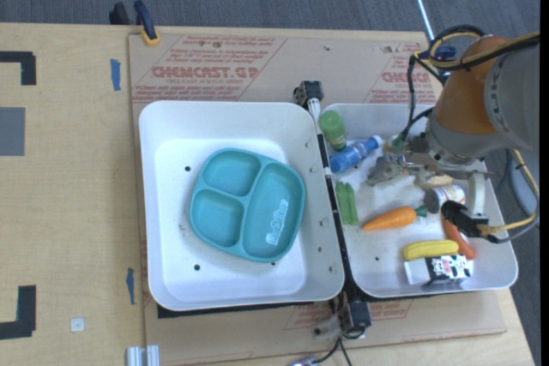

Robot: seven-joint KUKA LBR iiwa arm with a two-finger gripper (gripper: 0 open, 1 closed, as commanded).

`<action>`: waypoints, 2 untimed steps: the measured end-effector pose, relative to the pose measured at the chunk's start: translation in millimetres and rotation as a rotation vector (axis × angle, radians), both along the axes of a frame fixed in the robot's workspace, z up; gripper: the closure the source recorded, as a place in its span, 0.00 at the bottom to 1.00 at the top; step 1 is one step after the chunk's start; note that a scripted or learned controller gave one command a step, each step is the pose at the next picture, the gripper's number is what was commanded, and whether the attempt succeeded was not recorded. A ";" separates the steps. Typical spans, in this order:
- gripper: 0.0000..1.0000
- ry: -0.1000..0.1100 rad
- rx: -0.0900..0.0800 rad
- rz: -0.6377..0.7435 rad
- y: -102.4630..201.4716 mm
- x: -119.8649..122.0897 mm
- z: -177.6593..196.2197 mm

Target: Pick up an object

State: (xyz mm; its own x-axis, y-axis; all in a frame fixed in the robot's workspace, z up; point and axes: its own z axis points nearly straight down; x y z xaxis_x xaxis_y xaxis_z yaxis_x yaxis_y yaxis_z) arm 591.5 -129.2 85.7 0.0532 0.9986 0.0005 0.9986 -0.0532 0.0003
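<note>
Gripper (403,160) position: low inside the right bin (502,274), near its back; finger state cannot be determined. Right bin contents: one carrot (390,219), one yellow banana (431,249), one blue bottle (354,153), one green bottle (332,130), one green stick (346,203). Left bin (163,184): one teal divided plate (247,204). Small items beneath the wrist are partly hidden. Arm (489,103) enters from the right, cut off at the frame edge.

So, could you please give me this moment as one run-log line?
arm: over right bin | gripper: low by blue bottle | carrot: loose | left bin: teal tray
</note>
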 end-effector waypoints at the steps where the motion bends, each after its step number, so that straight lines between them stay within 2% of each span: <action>1: 0.00 0.011 -0.003 -0.100 8.7 57.2 -1.1; 2: 1.00 0.024 0.000 -0.101 9.6 54.8 7.4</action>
State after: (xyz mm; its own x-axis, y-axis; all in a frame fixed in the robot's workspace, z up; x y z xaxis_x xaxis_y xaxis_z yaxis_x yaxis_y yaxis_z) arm 646.3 -119.6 93.1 0.1534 0.9882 -0.0024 0.9879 -0.1534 -0.0233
